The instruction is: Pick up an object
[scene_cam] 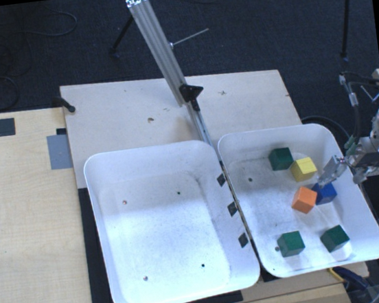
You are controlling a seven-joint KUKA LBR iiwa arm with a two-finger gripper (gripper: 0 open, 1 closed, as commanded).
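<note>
The right bin (352, 230) holds several cubes. A dark green one (280, 158) and a yellow one (304, 167) lie toward the back. An orange cube (304, 199) touches a blue cube (325, 193) in the middle. Two more green cubes (291, 243) (334, 238) rest near the front. My gripper (348, 171) hangs over the bin's right rim, just right of and above the blue cube. It is open, with nothing between its fingers. One grey finger (330, 170) points down toward the blue cube.
The left bin (124, 287) stands beside the right one, with a row of black clips (232, 208) between them. A slanted aluminium rail (163, 54) rises behind the bins. Cables (356, 91) hang at the far right.
</note>
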